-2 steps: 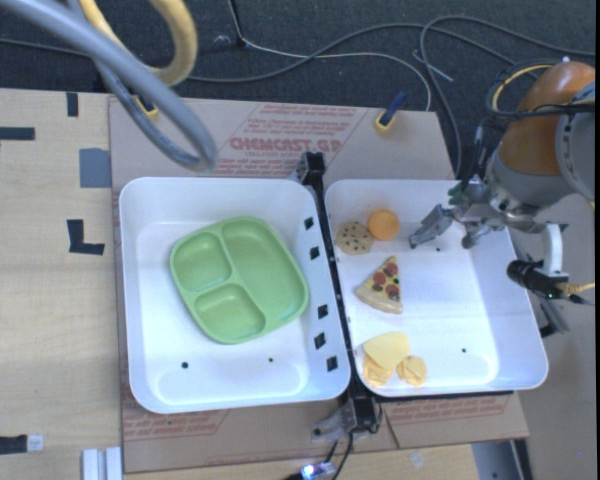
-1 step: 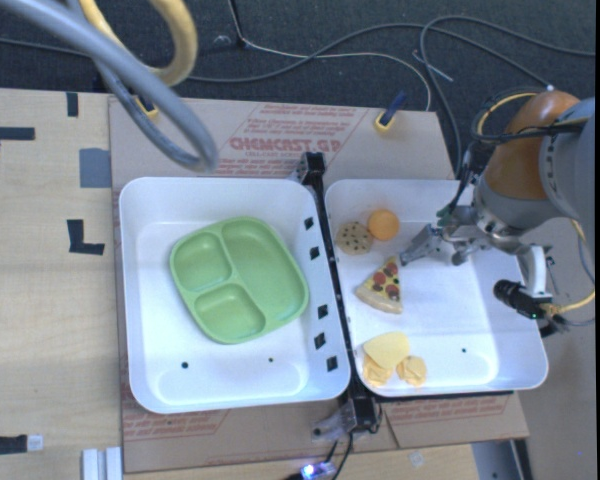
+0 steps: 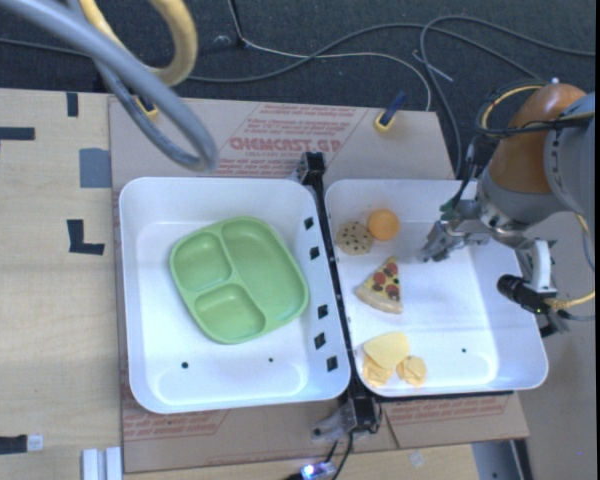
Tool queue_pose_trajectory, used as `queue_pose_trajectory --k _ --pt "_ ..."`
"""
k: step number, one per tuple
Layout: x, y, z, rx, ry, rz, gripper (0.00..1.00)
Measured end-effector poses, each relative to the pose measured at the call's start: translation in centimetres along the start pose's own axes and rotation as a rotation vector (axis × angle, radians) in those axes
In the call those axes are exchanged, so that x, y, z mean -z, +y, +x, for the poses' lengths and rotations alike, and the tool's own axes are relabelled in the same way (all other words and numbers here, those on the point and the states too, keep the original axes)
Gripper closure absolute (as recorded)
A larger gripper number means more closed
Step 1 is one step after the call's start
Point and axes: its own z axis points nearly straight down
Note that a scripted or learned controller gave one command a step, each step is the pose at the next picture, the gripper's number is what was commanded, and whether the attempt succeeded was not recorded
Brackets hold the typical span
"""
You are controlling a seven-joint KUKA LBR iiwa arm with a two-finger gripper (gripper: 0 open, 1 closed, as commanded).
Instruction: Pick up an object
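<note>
Pizza slice (image 3: 382, 287), the toy nearest the middle of the right bin (image 3: 480, 363), lies flat on the bin floor with nothing gripping it, and it looks like the most likely thing to be picked. Just above it a cookie (image 3: 354, 236) and an orange ball (image 3: 383, 224) sit side by side, touching or nearly so. Near the bin's lower edge a pale yellow cluster of toy food (image 3: 390, 358) rests apart from the rest. All four lie on the white floor, so I judge the pick not yet done.

To the right of the ball and the slice, the end effector (image 3: 438, 249) hangs low over the bin, apart from every toy. Nothing sits between its fingers; whether they stand wide or narrow is too blurred to tell.

Still left, by my reading: closing on one object and lifting it clear.

Beyond the divider, the left bin (image 3: 150, 368) holds a green compartment tray (image 3: 239, 278). Both bins rest on the worktop (image 3: 40, 308).
</note>
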Motion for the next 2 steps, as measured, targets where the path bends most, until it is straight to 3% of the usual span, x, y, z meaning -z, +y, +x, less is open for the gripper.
queue_pose_trajectory --k 2 --pt "11.9 0.7 -0.1 -0.002 -0.001 -0.006 1.0"
